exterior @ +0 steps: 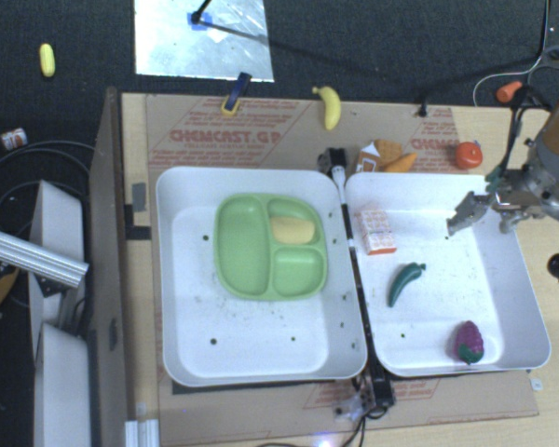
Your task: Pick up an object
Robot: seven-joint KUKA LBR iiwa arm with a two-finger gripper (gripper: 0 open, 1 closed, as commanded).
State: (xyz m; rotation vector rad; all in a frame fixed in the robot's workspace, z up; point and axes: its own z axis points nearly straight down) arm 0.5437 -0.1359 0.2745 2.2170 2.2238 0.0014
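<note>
Camera view, right bin point(517, 277): gripper point(470, 214) is hovering over the upper right part, its fingers spreading slightly apart and gripping nothing, likely poised before a descent. Candidates are lying loose on the bin floor: red-and-white box point(375, 230) by the left wall, green pepper point(405, 281) mid-bin, purple fruit point(469, 342) near the front corner. Left bin point(191, 343) is carrying a green tray point(261, 259) with a yellow block point(293, 228). Arm is running off the right edge; fingertip detail is reading poorly.
</note>
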